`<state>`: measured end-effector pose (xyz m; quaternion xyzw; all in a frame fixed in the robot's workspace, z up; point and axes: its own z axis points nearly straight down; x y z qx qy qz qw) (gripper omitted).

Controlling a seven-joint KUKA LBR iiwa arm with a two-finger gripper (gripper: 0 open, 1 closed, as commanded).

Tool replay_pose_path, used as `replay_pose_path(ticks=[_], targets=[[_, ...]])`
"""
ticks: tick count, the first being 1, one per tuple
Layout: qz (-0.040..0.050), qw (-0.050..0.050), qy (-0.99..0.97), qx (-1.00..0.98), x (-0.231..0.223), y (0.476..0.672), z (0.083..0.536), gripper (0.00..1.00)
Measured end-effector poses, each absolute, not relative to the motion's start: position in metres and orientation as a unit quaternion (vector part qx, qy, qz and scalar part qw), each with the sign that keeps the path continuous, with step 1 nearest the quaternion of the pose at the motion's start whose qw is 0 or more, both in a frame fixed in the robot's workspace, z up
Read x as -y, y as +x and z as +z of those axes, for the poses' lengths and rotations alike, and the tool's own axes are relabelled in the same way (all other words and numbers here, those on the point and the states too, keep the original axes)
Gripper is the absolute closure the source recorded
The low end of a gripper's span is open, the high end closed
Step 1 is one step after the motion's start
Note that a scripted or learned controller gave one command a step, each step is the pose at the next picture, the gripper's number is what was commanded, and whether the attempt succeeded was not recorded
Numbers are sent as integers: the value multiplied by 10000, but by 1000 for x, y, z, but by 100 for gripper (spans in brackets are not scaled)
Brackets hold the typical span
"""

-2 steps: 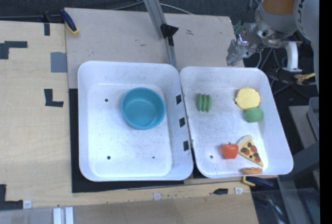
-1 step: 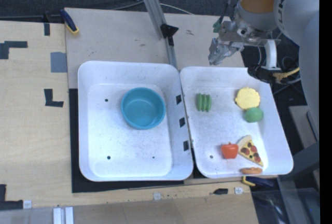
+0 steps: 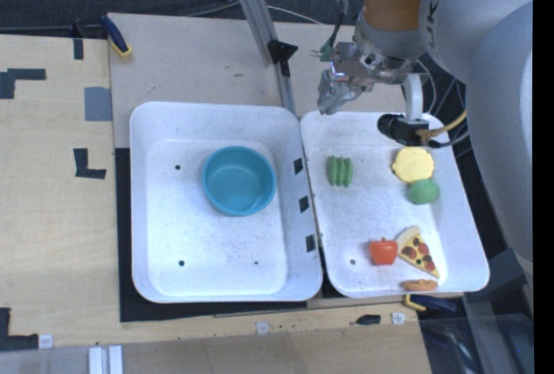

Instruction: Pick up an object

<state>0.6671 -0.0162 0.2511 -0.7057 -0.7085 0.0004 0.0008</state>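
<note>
My gripper (image 3: 330,99) hangs over the far left corner of the right bin (image 3: 363,208), above the rim and apart from every object. Nothing shows in it. In that bin lie a ridged green piece (image 3: 339,170), a yellow lumpy piece (image 3: 413,164), a round green piece (image 3: 423,191), a small red vegetable (image 3: 383,252), a pizza slice (image 3: 419,251) and a brown sausage-like piece (image 3: 420,284) at the near rim. The green ridged piece is the closest, a little in front of the gripper.
The left bin (image 3: 164,216) holds a blue bowl (image 3: 238,180) near its middle. A slanted metal pole (image 3: 260,9) rises behind the bins, just left of the gripper. The arm's bulk covers the right side of the bench.
</note>
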Motion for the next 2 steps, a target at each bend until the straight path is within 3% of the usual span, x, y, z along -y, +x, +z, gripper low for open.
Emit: replay_pose_path(ticks=[2], targets=[[7,10,-7056,7086,-81,671,231,100]])
